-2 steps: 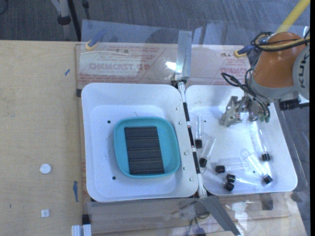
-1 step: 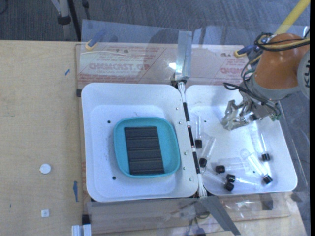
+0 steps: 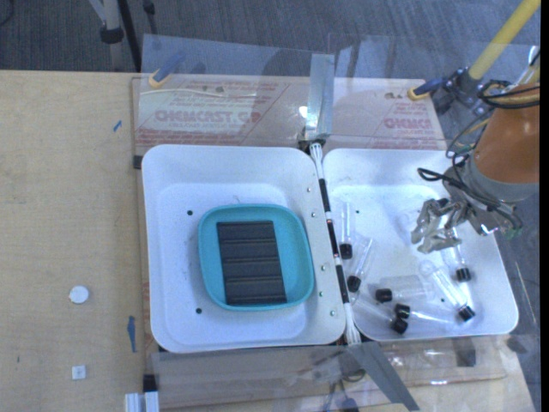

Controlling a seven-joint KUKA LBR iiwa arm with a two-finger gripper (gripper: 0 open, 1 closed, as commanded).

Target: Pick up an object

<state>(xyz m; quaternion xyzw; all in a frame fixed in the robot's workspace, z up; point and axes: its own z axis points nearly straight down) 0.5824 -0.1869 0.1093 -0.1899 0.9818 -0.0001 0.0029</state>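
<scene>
Honestly, my main worry from the one camera is the vials (image 3: 429, 283): they are clear, small and round, lying loose in the right bin (image 3: 502, 316) at all angles, some touching or overlapping along the near side and by the left wall. My gripper (image 3: 439, 228) hangs over the far right part of that bin, above a clear vial near its right side. I judge that a tube could roll or squirt sideways as the fingers come together, or that two could be nudged at once and neither caught. Whether the fingers are spread or pressed together, I cannot tell; the metal blurs into the white floor, and I see nothing between them.

Off to the left, the left bin (image 3: 163, 316) holds a teal tray (image 3: 208, 264) with a dark ribbed insert (image 3: 250, 263).

As for writing, red print on the clear sheet (image 3: 223, 114) lying on the worktop (image 3: 60, 187) behind the bins seems to read "CHEMCAST"; the rest is too faint.
</scene>
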